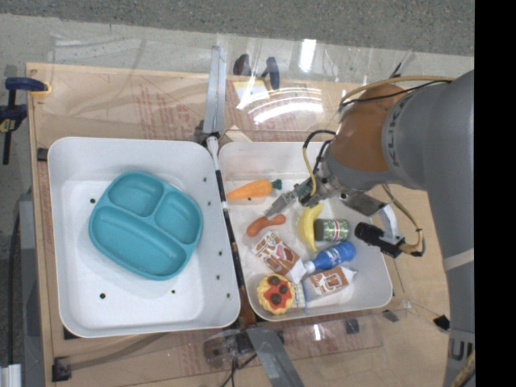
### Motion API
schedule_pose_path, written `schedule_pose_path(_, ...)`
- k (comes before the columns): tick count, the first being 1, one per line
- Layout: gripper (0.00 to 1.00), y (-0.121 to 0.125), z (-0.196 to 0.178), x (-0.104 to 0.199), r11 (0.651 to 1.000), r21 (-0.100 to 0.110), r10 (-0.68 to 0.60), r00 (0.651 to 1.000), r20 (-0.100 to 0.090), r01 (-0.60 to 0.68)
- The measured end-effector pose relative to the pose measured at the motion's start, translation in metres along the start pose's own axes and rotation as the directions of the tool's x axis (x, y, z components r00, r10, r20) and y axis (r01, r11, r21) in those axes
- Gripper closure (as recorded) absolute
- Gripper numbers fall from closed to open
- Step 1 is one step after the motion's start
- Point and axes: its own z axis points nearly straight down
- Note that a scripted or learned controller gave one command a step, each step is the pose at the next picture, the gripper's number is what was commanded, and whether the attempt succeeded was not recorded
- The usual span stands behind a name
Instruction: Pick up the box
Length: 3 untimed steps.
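Box (329,281) lies below the gripper (284,202) and a little toward the arm's side, well apart from it, near the right bin's (373,297) front rim; long axis runs roughly across the view, tilted slightly up at the right. Gripper hangs over the bin's middle, just above the sausage (265,225), beside the carrot (251,189); cannot tell if its fingers grip anything. Counted: one box, one packet (275,253), one banana (309,224), one can (331,230), one bottle (330,258), one tart (276,293), one tray (145,225), two bins.
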Motion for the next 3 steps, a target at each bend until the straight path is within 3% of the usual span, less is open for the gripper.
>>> schedule_pose_path(1, 0.0, 0.035, 0.012, -0.013, 0.997, 0.017, -0.074, 0.997, -0.016, 0.074)
schedule_pose_path(2, 0.0, -0.007, 0.012, 0.02, 0.995, 0.019, -0.095, 0.995, -0.017, 0.096)
schedule_pose_path(3, 0.0, 0.066, 0.012, -0.023, 0.963, 0.024, -0.269, 0.963, -0.028, 0.27)
